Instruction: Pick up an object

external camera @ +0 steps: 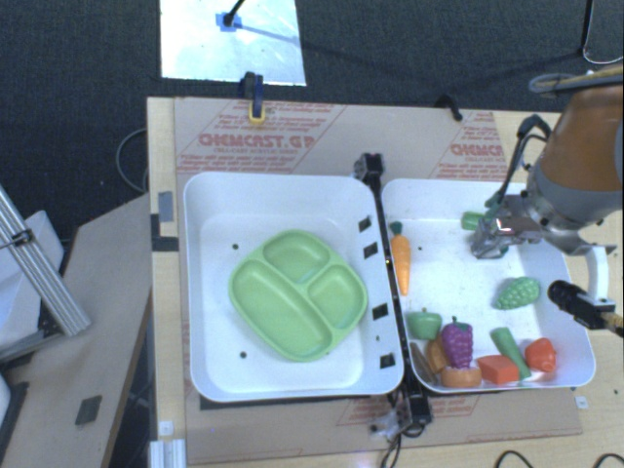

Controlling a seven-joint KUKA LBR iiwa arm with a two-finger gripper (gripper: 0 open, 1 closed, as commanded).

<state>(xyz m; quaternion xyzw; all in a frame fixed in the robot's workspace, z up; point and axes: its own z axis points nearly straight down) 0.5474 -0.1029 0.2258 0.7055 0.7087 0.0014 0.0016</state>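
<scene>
In the right bin (439,203) lie toy foods. An orange carrot (400,259) rests along the left wall and a green bumpy piece (518,292) sits at the right. Along the front wall are a green pepper (424,323), purple grapes (456,341), a red block (498,369), a green pod (509,349) and a red-orange tomato (541,355). My gripper (487,245) hangs low over the bin's upper right part, pointing down at the floor. A small green thing (472,220) shows just left of the gripper's body.
The left bin (210,261) holds a light green divided plate (297,293). A black clamp strip (382,261) runs between the two bins. The arm (585,164) fills the area above the right bin's far corner. A black part (577,305) juts over the right rim.
</scene>
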